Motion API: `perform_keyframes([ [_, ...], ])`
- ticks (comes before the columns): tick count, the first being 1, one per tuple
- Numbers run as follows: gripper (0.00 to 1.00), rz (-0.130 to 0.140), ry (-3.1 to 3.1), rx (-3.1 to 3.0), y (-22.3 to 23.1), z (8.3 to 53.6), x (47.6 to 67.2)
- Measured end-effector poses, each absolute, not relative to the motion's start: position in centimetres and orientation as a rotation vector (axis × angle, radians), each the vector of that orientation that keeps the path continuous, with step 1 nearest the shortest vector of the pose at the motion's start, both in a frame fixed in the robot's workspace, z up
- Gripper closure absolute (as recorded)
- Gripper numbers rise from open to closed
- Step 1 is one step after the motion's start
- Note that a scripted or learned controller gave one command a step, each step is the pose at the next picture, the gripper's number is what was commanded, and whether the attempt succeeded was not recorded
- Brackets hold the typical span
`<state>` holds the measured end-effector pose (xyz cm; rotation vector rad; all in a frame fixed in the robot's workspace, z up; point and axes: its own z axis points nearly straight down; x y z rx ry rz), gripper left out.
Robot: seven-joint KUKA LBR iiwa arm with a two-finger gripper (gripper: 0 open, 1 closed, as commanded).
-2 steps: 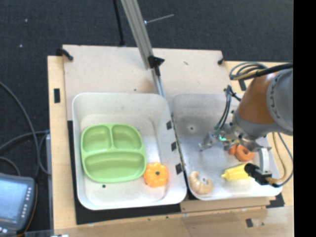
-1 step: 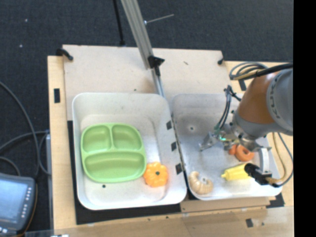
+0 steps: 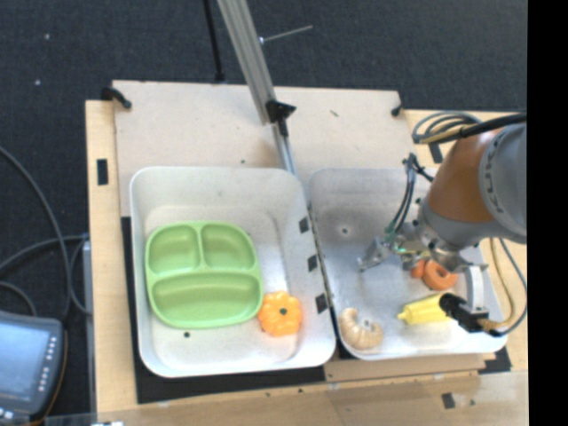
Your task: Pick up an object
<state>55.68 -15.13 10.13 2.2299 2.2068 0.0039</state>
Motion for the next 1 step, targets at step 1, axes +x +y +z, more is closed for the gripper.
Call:
perform_keyframes([
  [1,0.00,0.004,2.206,2.230,-15.13,10.13,55.69],
])
